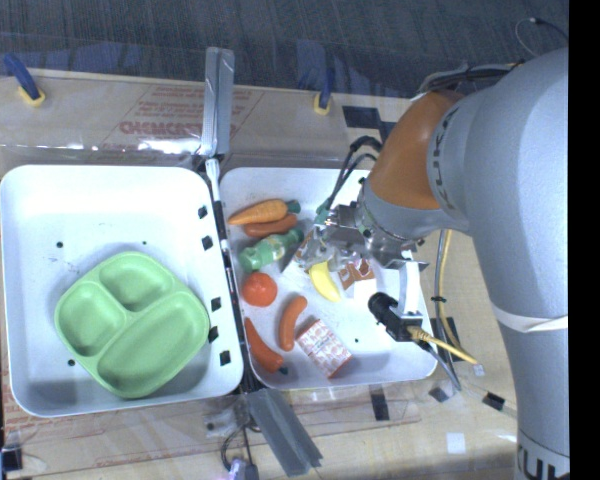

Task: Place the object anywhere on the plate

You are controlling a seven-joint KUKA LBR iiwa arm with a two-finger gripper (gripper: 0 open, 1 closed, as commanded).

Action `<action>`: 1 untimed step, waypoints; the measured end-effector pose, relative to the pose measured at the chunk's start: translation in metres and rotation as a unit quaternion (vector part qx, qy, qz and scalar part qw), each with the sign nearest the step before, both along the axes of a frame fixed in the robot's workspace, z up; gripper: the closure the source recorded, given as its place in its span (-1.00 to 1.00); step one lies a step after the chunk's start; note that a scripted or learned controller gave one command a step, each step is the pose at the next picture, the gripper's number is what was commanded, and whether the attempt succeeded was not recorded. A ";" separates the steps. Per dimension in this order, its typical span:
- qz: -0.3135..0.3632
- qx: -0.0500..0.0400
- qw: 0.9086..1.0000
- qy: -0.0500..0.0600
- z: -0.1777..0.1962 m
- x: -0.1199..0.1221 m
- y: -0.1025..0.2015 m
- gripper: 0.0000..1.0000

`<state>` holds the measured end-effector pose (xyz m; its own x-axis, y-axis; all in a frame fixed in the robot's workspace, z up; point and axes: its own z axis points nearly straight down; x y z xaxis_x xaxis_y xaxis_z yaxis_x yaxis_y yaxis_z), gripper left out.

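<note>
Banana point(326, 282) (yellow, curved) beneath pincer point(332, 249)

My own wrist covers part of the right bin point(280, 183), and my gripper point(332, 251) hides the top of the banana point(326, 283). I cannot tell how my fingers stand. My arm runs off the right edge.
</note>
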<state>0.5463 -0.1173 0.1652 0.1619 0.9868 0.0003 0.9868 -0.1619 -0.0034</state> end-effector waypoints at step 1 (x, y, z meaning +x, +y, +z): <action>0.097 0.001 0.995 0.001 0.026 -0.008 0.078 1.00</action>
<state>0.5383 -0.0396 0.1910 -0.0314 0.9995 0.0021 0.9995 0.0314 -0.0058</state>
